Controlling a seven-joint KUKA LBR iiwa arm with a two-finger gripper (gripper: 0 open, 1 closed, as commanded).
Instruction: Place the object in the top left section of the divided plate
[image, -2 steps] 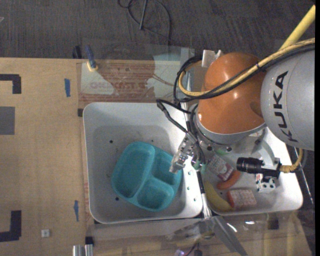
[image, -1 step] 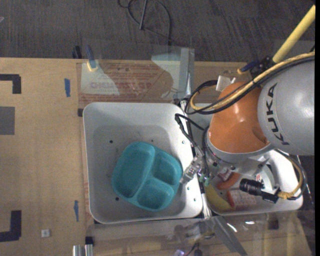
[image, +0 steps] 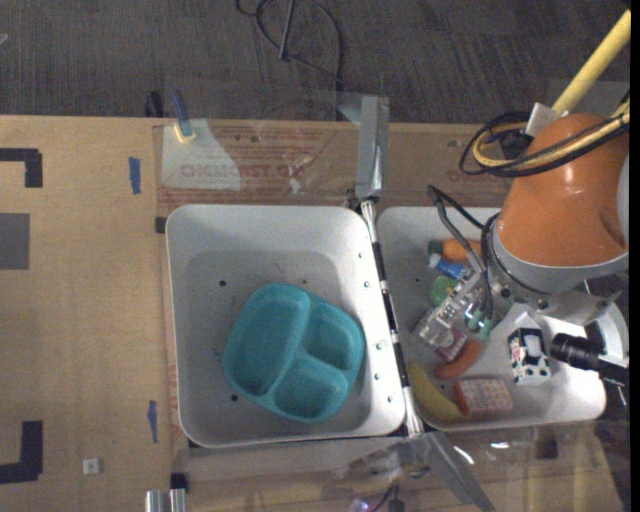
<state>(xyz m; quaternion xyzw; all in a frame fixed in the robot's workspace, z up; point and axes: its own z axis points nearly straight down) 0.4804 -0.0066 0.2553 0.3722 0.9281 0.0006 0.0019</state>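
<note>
Divided plate (image: 293, 352), teal and three-sectioned, is taken as the reference for every place given. It is carried, with all else, by the bench (image: 80, 330), whose bare board extends to the plate's left. The left bin (image: 200, 235) encloses the plate, which is laid flat but turned askew on the bin floor, so the top left section is judged to be the large one on its upper-left side. No object is seen in any section, so the placing is judged not yet done.

The right bin (image: 572, 398) is set just right of the plate, beyond the shared rim, and serves as the store of loose objects. The arm (image: 560, 195) is reached in over it, well right of the plate, presumably to pick. The claw (image: 468, 305) is lowered among the objects there; whether it is clenched, released or grasping cannot be told.

The task's object is judged to be among that pile, right of the plate, though which one cannot be told. A yellow banana (image: 430, 392) lies nearest the plate, a patterned red block (image: 485, 397) just beyond, a green item (image: 443, 290) farther up.
</note>
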